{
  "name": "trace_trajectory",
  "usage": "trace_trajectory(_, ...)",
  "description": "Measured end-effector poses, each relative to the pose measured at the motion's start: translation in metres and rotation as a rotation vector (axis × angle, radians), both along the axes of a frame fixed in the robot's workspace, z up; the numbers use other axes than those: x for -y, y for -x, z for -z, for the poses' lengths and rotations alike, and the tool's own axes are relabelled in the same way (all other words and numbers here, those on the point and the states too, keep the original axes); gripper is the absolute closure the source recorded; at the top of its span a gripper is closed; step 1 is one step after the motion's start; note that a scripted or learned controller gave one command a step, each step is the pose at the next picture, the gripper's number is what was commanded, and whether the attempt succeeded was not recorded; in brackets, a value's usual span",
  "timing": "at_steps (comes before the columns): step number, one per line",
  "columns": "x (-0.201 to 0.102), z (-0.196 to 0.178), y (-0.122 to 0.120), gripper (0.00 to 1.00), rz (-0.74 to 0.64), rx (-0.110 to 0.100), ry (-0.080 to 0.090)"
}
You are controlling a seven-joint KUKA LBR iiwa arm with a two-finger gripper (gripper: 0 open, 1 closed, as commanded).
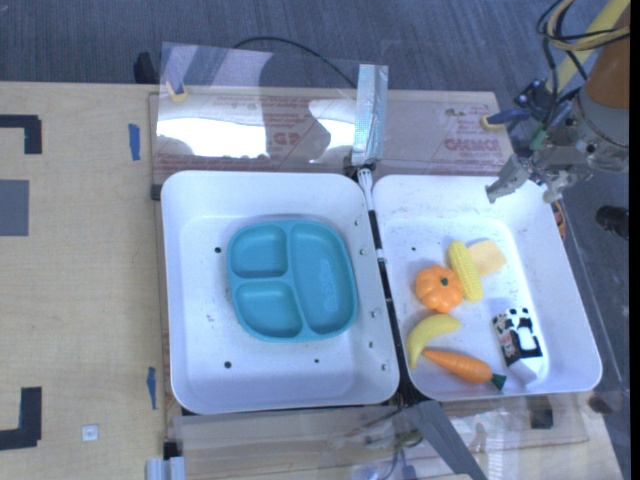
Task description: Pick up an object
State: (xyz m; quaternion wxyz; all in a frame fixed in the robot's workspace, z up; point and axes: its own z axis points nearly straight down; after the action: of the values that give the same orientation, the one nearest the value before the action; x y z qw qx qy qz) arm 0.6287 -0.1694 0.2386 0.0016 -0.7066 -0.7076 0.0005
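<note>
The right bin (pixel 560 258) holds several toy foods: an orange pumpkin (pixel 439 288), a corn cob (pixel 465 269), a pale yellow block (pixel 488 257), a banana (pixel 431 334), a carrot (pixel 461 366) and a black-and-white cow-patterned item (pixel 519 340). My gripper (pixel 526 190) hangs over the bin's far right corner, above and behind the toys and apart from all of them. Its fingers (pixel 500 189) are spread open with nothing between them.
A blue divided plate (pixel 293 278) lies in the left bin (pixel 190 298). A clear plastic sheet (pixel 260 108) and a taped metal strip (pixel 370 113) stand behind the bins. Yellow and black cables (pixel 575 28) loop by the arm at the top right.
</note>
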Motion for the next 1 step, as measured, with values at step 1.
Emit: trace_trajectory(1, -0.0069, 0.1487, 0.0229, 0.0, -0.034, 0.014, 0.006)
